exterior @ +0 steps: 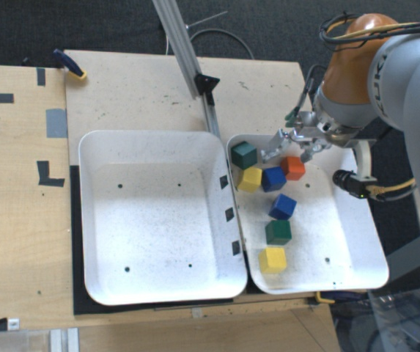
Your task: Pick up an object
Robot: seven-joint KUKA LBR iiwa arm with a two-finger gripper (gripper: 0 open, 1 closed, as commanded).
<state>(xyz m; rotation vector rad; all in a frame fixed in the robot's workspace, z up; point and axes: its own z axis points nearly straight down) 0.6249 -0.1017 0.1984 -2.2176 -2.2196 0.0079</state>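
Hovering over the far end of the right bin (356, 262), the gripper (292, 147) sits just above the orange cube (294, 168), its fingers spread apart with nothing between them. That cube touches a blue cube (273, 178), which sits beside a yellow cube (250, 180); a dark green cube (243, 154) lies near the bin's far corner. Judging from this, the descent is the step in hand: centre the fingers on the orange cube, keep one clear of the blue neighbour, and close only once both straddle it squarely, since a skewed grasp could nudge it aside
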